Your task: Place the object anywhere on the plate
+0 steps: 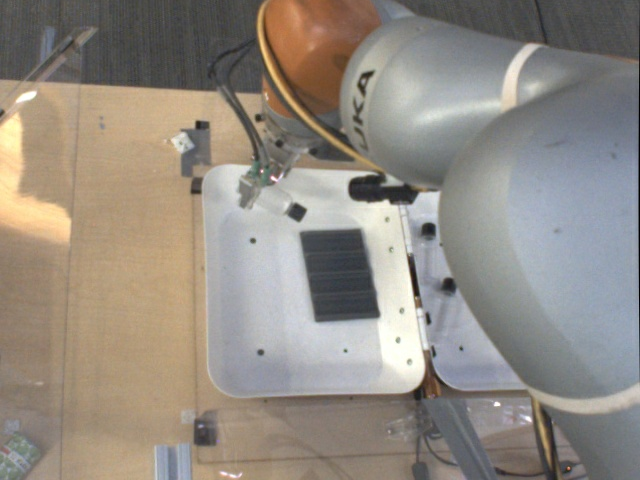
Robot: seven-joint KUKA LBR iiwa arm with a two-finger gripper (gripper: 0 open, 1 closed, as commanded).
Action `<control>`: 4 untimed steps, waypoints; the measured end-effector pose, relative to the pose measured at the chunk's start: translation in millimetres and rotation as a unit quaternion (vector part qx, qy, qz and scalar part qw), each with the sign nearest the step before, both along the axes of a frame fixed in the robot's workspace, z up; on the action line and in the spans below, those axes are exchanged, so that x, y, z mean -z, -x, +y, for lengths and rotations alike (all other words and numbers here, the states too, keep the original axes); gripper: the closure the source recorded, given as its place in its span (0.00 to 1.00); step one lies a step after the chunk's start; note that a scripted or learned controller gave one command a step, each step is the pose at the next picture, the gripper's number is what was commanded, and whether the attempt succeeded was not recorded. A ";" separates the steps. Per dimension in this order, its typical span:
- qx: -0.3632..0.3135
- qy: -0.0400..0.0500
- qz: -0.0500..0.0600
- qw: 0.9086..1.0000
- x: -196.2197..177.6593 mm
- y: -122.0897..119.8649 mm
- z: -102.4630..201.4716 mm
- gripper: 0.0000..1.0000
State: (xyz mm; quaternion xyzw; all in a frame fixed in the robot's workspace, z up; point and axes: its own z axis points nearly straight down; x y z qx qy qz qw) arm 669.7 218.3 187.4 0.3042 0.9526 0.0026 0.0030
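Item, gripper (258,186): we see it low over the far left corner of the left bin (230,368), its pale tip close to the bin floor. We cannot tell how wide it stands, since the wrist hides its working end.

Item, small black block (296,211): it sits on the bin floor just right of the gripper's tip. Whether the two touch we cannot tell.

Item, dark ribbed slab (340,273): a flat rectangle lying in the middle of the left bin, nearer than the block and apart from it, with bare white floor between them.

Item, arm (520,188): grey and bulky, it comes in from the right and covers most of the right bin (470,368). Its orange band (310,38) sits at the far end, above the wrist, and the wrist points down and leftward into the bin corner. Black cables (235,98) loop from the band to the gripper.

Item, counter (100,268): pale wood, carrying both bins side by side.
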 end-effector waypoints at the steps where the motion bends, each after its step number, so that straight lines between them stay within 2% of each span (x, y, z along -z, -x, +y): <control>1: 0.184 0.000 0.003 0.983 58.1 13.9 17.4 1.00; 2: -0.003 0.000 -0.001 1.000 -18.1 -0.2 -3.9 1.00; 3: -0.252 0.001 -0.001 0.968 9.0 16.2 17.9 1.00; 4: -0.145 0.000 -0.001 0.989 90.0 13.9 17.2 1.00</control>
